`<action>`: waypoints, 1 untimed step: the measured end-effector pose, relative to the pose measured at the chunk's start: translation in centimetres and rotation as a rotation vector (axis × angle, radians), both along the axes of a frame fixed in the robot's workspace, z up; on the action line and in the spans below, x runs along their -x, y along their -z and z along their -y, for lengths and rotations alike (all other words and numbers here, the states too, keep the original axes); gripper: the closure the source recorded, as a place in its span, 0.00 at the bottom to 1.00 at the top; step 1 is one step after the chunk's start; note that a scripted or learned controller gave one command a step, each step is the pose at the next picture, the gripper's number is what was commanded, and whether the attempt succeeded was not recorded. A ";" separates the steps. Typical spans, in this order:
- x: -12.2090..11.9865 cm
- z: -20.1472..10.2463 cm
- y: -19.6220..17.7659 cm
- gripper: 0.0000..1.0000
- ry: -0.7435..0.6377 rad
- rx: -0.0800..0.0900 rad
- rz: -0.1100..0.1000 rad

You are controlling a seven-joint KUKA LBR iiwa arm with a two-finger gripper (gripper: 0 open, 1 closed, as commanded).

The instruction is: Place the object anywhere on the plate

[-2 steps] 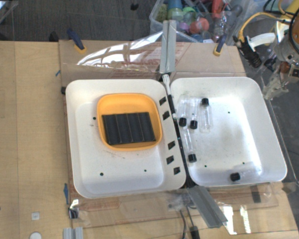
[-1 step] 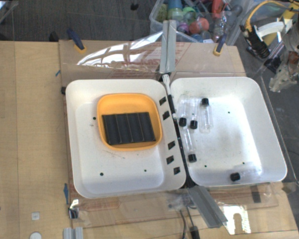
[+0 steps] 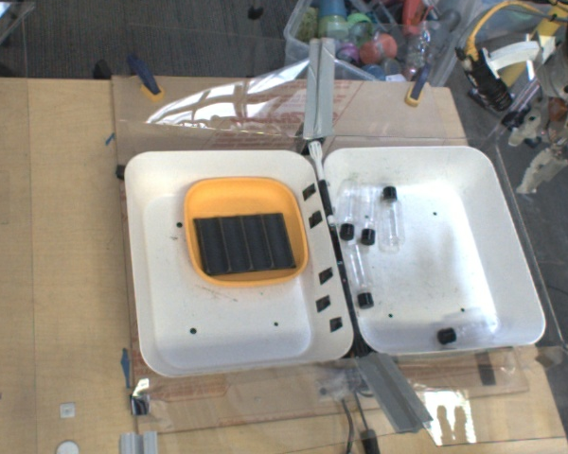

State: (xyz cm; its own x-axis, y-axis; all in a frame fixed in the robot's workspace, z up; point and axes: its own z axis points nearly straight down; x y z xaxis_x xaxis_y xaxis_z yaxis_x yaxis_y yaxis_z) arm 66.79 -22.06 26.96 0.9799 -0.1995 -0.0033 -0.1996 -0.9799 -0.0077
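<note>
Lying flat on orange plate [image 3: 247, 228] in left bin [image 3: 170, 339]: ridged black object [image 3: 244, 243]. Sitting scattered in right bin [image 3: 492, 244]: clear, black-capped vials [image 3: 390, 218]. Gripper state: cannot tell.

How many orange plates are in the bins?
1. The orange plate sits in the left bin, with a black ridged object lying on it. The right bin holds clear tubes with black caps.

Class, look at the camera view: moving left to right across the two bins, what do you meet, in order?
Left white bin → orange plate with the black ridged object on it → right white bin with small clear black-capped vials.
</note>
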 end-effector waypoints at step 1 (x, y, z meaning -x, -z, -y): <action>-0.1 -0.2 -0.6 1.00 0.002 -0.009 -0.002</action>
